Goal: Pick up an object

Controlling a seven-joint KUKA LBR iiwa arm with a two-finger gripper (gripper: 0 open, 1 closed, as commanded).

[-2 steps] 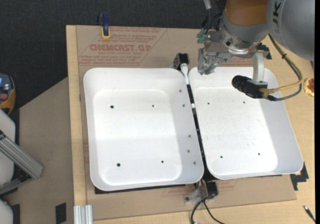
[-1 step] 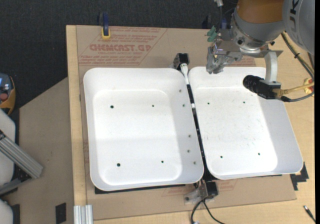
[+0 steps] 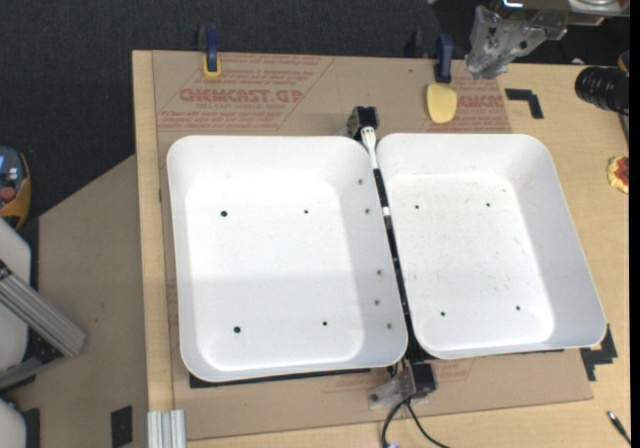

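Camera view has the pincer (image 3: 488, 61) hovering over the desk's far edge, grip state impossible to tell. Just beside it, toward the bins, lies the yellow object (image 3: 441, 103), upright-long, outside the right bin (image 3: 560, 236).

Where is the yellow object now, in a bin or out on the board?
Out. The yellow object lies on the brown board just beyond the right bin's far rim, below the gripper, which is not touching it.

Bins (image 3: 270, 151) smooth white plastic; bench board (image 3: 160, 106) matt brown cardboard.
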